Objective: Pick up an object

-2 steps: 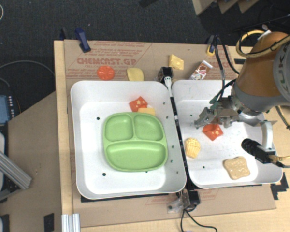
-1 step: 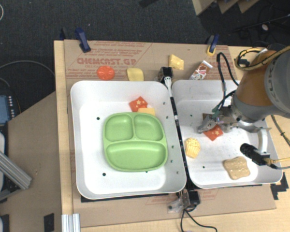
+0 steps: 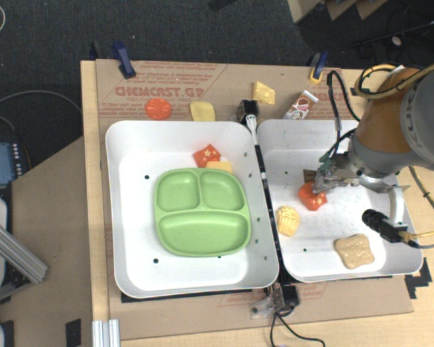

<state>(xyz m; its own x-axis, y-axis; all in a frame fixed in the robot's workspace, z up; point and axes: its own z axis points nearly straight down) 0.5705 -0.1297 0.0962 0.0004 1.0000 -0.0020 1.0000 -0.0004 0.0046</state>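
A red tomato-like piece [image 3: 312, 197] lies in the middle of the right bin [image 3: 289, 139]. My gripper [image 3: 320, 182] hangs right over its upper edge, reaching in from the right, and the wrist hides part of it. A yellow corn cob [image 3: 287, 221] lies at the bin's left side. A tan biscuit [image 3: 354, 251] rests near its front right corner.
The left bin [image 3: 130, 194] holds a green divided plate [image 3: 201, 212], with a red piece [image 3: 207, 155] and a yellow piece [image 3: 219, 167] behind it. On the cardboard behind the bins lie an orange piece [image 3: 158, 108], two yellow pieces [image 3: 202, 111] [image 3: 263, 92] and a small carton [image 3: 299, 107].
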